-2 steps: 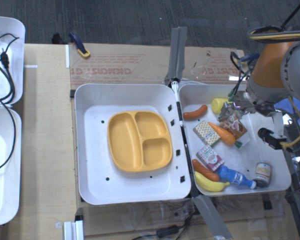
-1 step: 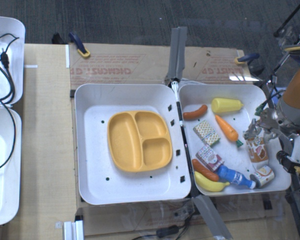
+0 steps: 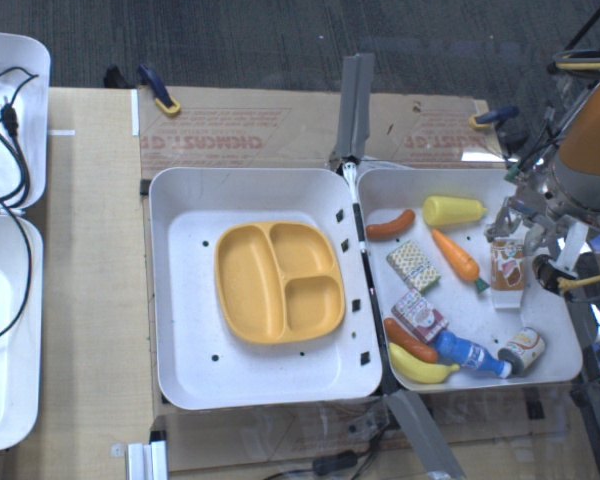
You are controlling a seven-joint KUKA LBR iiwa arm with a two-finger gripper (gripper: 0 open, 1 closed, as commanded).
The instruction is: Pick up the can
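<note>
The can [image 3: 525, 349] is small, tan and white, and lies tipped in the near right corner of the right bin [image 3: 570, 353], next to the cap end of a blue bottle [image 3: 472, 354]. My gripper [image 3: 513, 232] hangs over the right side of that bin, above the top of a brown and white carton [image 3: 507, 268]. It is well behind the can and apart from it. The arm's orange band [image 3: 588, 138] is at the right edge.
The right bin also holds a sausage [image 3: 390, 225], a yellow bottle [image 3: 453, 209], a carrot [image 3: 455, 255], a patterned box [image 3: 413, 266], a red packet [image 3: 418, 318] and a banana [image 3: 420, 366]. The left bin [image 3: 180, 298] holds a yellow divided plate [image 3: 278, 280].
</note>
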